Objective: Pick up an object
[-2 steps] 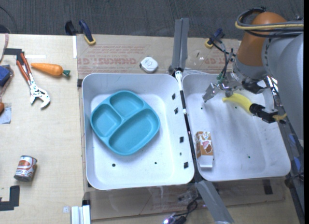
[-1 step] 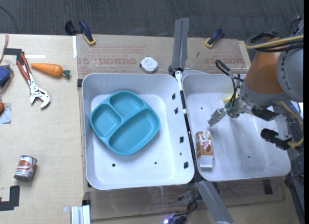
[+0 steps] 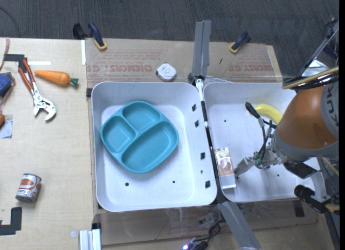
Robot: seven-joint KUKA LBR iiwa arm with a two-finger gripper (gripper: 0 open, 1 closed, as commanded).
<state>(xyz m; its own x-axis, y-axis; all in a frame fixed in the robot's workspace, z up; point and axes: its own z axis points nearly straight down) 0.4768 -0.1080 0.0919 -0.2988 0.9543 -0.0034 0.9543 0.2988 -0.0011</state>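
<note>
Fingers (image 3: 249, 162) just beside small box (image 3: 223, 164)

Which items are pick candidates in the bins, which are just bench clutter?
In play: gripper, small box, banana, blue divided plate.
Lying about: carrot, wrench, can, white disc.

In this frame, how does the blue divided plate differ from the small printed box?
The blue divided plate lies flat in the left white bin; the small printed box sits in the right white bin, against its left wall. The plate is plain blue, rounded and far larger; the box is narrow, rectangular and white with brown print. The box lies nearer the gripper. Both rest apart from it.
</note>
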